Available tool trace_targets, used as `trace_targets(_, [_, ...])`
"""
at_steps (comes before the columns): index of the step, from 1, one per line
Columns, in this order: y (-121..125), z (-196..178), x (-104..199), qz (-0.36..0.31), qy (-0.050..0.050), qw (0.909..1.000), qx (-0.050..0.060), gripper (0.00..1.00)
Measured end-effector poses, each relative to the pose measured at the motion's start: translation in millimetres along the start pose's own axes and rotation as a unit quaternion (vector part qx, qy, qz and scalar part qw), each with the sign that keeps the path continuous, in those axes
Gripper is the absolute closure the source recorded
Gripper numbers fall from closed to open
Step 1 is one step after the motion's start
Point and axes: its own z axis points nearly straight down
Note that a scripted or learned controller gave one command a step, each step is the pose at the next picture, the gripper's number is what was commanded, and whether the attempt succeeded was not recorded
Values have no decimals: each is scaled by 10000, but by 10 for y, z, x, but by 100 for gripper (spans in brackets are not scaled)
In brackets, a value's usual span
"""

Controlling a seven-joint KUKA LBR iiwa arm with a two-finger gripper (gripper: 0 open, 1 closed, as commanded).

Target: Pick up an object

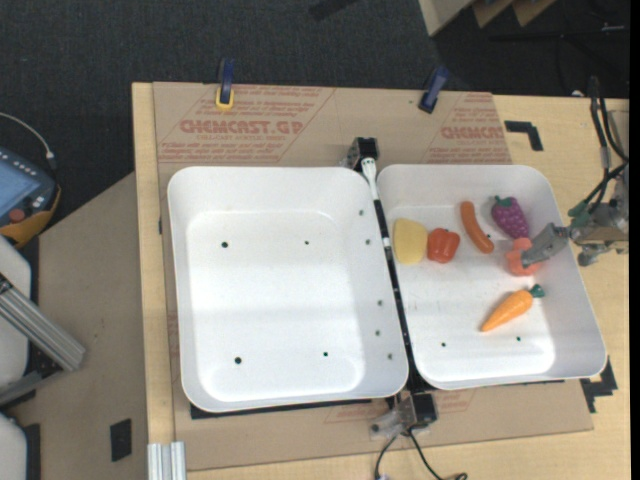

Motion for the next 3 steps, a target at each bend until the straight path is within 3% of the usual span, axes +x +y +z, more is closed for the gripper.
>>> trace_targets(1, [-394,1303,-167,12,68,10000,34,0])
trace_targets(2, [-62,1350,-151,-21,46,10000,24,0])
trace_targets(3, [-62,1236,-175,-13,10,10000,-6,100])
